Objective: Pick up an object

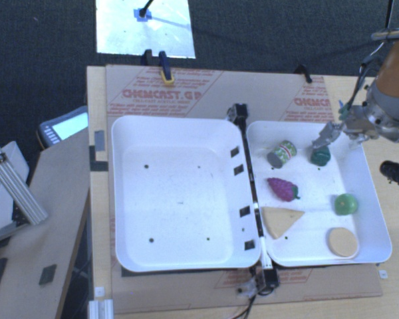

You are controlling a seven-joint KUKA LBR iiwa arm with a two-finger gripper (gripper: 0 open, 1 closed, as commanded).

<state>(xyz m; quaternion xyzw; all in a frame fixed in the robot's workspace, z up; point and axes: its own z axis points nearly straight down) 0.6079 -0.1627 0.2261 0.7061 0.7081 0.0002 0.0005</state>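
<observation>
The right bin holds several small objects. A dark green object lies near its back right. A grey and green can lies on its side to the left of it. In front of these are a purple grape bunch, a green ball, a yellow wedge and a tan round disc. My gripper reaches in from the right and hangs just above and behind the dark green object, close to it. I see nothing held in it.
The left bin lies beside the right one, with a black divider strip between them. The arm's grey wrist and orange band stand over the right bin's back right corner.
</observation>
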